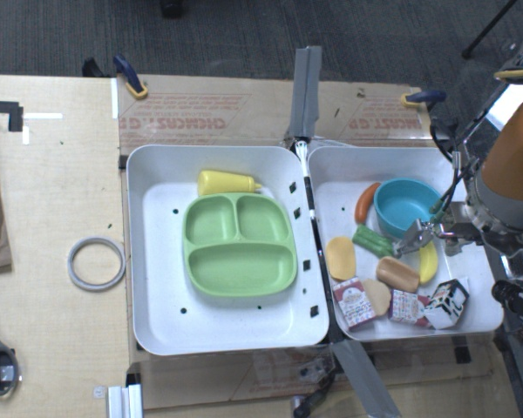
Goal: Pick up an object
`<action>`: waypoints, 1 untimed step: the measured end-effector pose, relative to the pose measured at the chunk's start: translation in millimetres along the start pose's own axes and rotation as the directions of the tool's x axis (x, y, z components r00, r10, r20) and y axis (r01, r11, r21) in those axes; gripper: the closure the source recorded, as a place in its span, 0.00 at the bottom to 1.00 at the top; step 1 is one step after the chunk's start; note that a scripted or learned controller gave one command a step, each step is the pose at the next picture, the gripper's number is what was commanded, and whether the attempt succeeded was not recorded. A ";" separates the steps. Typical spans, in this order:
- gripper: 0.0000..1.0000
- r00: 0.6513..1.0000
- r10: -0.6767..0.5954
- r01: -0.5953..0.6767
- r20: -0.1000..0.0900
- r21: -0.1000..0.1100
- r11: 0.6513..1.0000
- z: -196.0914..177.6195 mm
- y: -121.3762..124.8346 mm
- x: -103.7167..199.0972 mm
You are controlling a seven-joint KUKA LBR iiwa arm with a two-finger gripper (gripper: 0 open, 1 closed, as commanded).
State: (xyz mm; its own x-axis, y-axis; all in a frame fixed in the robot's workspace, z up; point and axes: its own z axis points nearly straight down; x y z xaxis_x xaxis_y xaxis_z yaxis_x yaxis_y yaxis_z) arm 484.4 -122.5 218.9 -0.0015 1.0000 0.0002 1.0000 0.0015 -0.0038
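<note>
The arm's gripper (pixel 416 236) hangs low over the right bin (pixel 340 174), its metal tips just above the gap between a blue bowl (pixel 404 205) and a brown bread-roll toy (pixel 397 273); whether the claw is spread or pressed together cannot be told, and nothing is seen pinched in it. Around the tips lie a green toy vegetable (pixel 371 240), a yellow banana (pixel 429 264) and, against the bowl's left side, an orange carrot (pixel 365 201). Along the bin's near edge sit a tan disc (pixel 340 257), a red-and-white carton (pixel 355 305), a smaller red packet (pixel 405 306) and a black-and-white carton (pixel 447 303). In the left bin (pixel 148 259) a green divided plate (pixel 240 244) fills the middle, with a yellow bottle (pixel 226 182) touching its far rim. On the bench left of the bins rests a grey ring (pixel 97 262)
</note>
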 end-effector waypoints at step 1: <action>0.00 0.999 -0.036 0.036 0.001 -0.003 0.999 -15.0 -6.5 -56.1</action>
State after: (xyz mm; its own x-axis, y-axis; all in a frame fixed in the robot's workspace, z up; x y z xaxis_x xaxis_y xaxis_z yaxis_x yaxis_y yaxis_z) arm 478.1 -178.6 233.9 -0.0373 0.9993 -0.0004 0.9993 0.0373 -0.0008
